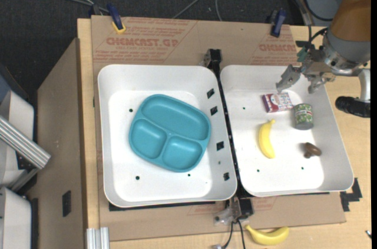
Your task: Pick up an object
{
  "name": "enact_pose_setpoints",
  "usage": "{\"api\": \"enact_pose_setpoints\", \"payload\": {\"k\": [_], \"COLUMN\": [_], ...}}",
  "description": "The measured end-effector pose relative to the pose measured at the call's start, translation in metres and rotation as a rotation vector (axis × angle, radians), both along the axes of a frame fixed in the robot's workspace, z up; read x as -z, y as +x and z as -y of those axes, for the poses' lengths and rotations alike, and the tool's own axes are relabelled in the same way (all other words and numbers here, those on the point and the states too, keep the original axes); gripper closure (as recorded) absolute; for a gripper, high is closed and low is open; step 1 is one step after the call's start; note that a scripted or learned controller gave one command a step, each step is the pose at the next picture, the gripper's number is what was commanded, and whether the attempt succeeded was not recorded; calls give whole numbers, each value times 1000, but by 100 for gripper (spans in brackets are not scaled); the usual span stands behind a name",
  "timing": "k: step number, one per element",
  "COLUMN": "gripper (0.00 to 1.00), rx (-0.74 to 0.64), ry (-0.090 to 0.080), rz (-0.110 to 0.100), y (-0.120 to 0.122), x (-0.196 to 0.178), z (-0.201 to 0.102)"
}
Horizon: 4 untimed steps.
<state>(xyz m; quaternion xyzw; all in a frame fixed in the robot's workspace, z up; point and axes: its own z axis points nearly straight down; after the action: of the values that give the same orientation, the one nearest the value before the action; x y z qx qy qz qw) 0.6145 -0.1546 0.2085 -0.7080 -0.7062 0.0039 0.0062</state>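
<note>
Two bins side by side on a board, arm over the right one.

The left bin (112, 171) holds a plate (169, 132) near its middle. In the right bin (330, 177), a box (277, 102) lies toward the back, a can (304, 115) just right of it, a banana (266, 139) in front of the box, and a small lump (311, 150) to the banana's right, in front of the can. The gripper (301, 80) hangs above the bin's back edge, behind the box and can. A second banana (270, 235) lies on the board (177, 30), in front of the bins. Two clamps (116, 18) (277, 22) sit on its back edge.

Teal plate (169, 132), yellow banana (266, 139)
</note>
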Motion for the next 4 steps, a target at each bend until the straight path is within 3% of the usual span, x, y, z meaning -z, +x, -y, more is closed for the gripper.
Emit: {"api": "enact_pose_setpoints", "payload": {"k": [1, 4], "gripper": [0, 0], "rx": [-3, -4], "ry": [-2, 2], "rz": [14, 9], "y": [3, -5], "x": [-8, 126], "z": [0, 9]}}
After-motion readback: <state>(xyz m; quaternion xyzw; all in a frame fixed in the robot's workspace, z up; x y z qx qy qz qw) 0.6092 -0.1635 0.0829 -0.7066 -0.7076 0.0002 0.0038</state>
